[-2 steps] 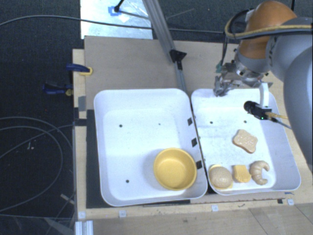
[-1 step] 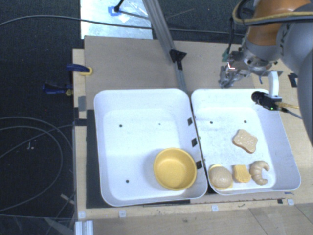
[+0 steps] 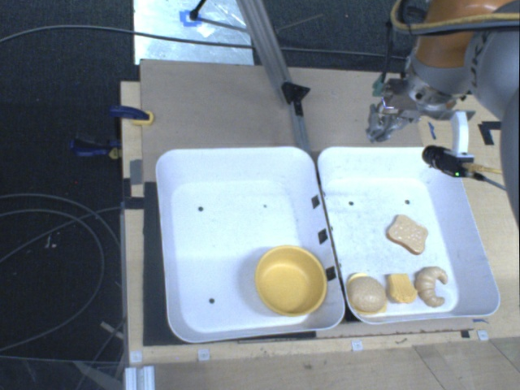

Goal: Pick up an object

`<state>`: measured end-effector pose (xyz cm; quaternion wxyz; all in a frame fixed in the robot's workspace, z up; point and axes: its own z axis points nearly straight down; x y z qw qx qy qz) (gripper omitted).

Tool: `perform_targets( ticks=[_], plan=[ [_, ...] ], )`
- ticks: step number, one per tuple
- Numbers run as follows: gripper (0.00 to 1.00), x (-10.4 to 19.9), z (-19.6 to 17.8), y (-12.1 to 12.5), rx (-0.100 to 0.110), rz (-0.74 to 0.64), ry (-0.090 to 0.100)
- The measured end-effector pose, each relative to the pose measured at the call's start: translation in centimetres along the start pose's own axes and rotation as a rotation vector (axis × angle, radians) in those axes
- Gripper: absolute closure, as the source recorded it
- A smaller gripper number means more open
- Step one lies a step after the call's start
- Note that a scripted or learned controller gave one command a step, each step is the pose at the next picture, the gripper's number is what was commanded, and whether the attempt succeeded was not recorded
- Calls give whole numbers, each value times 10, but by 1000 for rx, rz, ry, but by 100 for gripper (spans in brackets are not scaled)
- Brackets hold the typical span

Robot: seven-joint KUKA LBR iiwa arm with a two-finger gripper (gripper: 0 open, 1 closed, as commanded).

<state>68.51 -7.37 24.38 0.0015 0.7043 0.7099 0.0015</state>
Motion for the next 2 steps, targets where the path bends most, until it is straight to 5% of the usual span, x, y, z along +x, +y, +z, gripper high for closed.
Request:
perform_targets(
  ticks=[2],
  plan=[
    [100,78,4,-83,7,-1,2]
  ],
)
